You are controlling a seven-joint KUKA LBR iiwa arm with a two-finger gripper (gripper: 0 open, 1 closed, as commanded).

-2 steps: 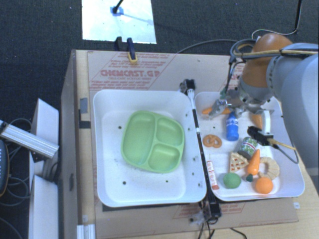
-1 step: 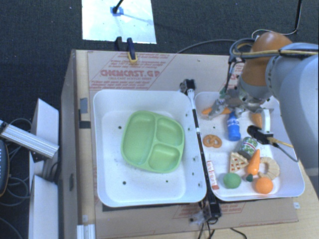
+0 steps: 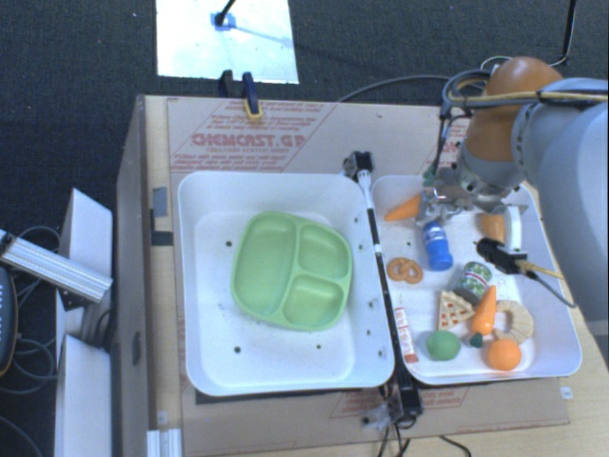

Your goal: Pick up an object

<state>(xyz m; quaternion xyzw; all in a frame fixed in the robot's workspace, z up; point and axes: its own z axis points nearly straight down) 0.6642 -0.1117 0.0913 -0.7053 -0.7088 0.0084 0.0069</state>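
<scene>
Seemingly a light, rigid, slick plastic toy, the small blue cylindrical bottle (image 3: pixel 437 246) lay in the right white bin (image 3: pixel 561 350) just below the gripper (image 3: pixel 436 208), whose state I could not tell; its round middle looked the likeliest hold.

Bins (image 3: pixel 205 255): smooth white plastic, slightly glossy. Divided tray (image 3: pixel 291 269): matt green plastic. Bench top (image 3: pixel 285 136): brown printed protective paper. Floor (image 3: pixel 67 55): dark, rough carpet. Toy food (image 3: pixel 442 345): smooth plastic. Arm (image 3: pixel 561 150): grey, satin finish.
</scene>
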